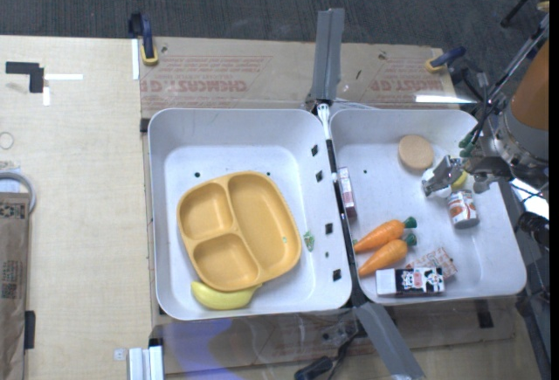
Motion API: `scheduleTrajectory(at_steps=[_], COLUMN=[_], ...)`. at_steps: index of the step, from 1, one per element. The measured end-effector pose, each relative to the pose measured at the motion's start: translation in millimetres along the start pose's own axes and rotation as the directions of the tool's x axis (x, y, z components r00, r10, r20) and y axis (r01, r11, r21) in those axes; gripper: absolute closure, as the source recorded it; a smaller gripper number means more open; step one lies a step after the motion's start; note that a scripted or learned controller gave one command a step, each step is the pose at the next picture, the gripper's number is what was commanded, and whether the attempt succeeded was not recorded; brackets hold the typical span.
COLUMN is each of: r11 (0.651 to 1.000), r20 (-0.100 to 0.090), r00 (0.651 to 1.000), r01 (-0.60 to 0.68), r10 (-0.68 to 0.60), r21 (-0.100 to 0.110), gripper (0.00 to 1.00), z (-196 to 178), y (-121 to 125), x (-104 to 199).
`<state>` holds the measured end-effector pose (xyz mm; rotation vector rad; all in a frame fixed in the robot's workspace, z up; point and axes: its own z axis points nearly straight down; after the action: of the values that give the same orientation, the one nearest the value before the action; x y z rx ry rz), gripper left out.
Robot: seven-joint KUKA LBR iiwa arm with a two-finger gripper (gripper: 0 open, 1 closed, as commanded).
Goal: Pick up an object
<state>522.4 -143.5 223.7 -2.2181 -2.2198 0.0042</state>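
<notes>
Gripper (447, 176) low over the right bin (371, 142), near its right wall, arm entering from the right; something small and yellow shows at the tips, but whether it is clamped, and how the gripper is set, cannot be told from this slanted view. Just below and right of the gripper, a small can (463, 211) with a red and white label stands on the bin floor. Up and left of the gripper lies a round tan cookie-like disc (417, 152), apart from it. Toward the middle of the right bin, two toy carrots (383, 245) lie side by side, green tops pointing right. Below them, a black and white milk carton (410, 281) lies flat, with a pale wrapped packet (434, 260) touching its upper right. A small red and white box (347, 192) rests against the bin's left wall. Left bin (175, 142): a yellow three-compartment plate (238, 230), and a banana (224, 295) tucked at its lower edge.
</notes>
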Motion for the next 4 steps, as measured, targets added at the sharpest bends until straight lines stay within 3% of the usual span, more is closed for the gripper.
scheduleTrajectory(at_steps=[1, 2, 3, 4], r11=[0.998, 0.962, 0.963, 0.810], r20=[0.000, -0.006, -0.001, 0.005], r00=[0.998, 0.962, 0.963, 0.810], r01=[0.068, 0.274, 0.270, 0.587], r10=[-0.068, -0.274, -0.270, -0.587], r21=[-0.001, -0.004, -0.004, -0.005], gripper=[0.00, 0.00, 1.00, 1.00], z=[68.5, 132.9, 123.7, 110.1], y=[-29.1, 12.9, 12.6, 46.1], x=[-58.1, -73.2, -75.8, -78.3])
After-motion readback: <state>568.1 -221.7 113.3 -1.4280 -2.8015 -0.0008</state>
